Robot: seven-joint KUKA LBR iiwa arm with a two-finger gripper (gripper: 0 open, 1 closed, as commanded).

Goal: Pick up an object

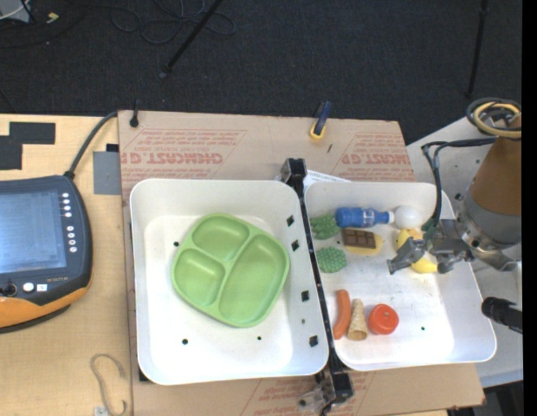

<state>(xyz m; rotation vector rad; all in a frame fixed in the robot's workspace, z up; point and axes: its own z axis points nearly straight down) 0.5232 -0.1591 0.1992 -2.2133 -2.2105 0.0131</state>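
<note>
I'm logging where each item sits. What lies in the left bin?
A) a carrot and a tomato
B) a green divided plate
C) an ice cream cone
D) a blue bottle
B: the green divided plate lies in the left bin; the bottle, carrot, tomato and cone all sit in the right bin.

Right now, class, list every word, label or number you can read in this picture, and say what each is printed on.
"CHEMCAST GP": red print repeated on the brown sheet under the bins, seen reversed; the small line beneath it is too blurred to read.
Blue bottle label: too small to read.
Pendant screen: nothing legible.
</note>
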